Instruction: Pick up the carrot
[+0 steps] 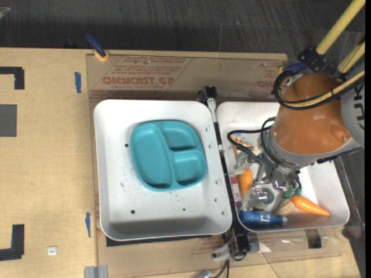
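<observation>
Held a teal divided plate [168,153] in the left bin [110,172]; carrot [310,206] lay at right bin's [339,184] front-right corner beneath gripper [268,191].

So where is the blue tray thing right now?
The blue tray sits in the middle of the left bin, across the divider from the right bin, where the gripper is.

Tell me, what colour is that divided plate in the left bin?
The divided plate is teal blue, seen plainly in the camera view.
</observation>
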{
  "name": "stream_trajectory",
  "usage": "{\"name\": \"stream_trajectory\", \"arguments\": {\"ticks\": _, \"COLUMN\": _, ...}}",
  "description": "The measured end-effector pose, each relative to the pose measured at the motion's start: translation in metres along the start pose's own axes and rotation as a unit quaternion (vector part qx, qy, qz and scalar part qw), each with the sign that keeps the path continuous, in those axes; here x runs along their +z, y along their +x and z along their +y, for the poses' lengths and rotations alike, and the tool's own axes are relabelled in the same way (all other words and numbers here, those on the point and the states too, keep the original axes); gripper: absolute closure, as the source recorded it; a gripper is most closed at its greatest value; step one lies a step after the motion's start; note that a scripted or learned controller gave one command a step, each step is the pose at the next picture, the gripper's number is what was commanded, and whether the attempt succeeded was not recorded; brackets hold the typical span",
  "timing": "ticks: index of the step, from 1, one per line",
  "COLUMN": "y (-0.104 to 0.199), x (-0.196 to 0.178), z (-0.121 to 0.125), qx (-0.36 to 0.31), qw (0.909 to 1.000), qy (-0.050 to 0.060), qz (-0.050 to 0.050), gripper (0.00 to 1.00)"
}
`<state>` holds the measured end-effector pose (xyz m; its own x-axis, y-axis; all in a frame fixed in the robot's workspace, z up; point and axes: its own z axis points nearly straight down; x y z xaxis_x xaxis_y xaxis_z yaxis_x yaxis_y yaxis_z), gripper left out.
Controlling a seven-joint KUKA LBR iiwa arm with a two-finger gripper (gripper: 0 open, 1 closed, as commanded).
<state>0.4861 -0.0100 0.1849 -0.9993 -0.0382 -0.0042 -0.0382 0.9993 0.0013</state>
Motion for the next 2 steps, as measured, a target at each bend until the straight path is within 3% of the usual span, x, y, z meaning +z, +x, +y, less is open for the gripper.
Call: {"name": "stream_trajectory", "arguments": {"ticks": 2, "y": 0.0000, "x": 0.0000, "z": 0.0000, "qx": 0.000, "qw": 1.0000, "qy": 0.000, "qz": 0.000, "gripper": 0.00}}
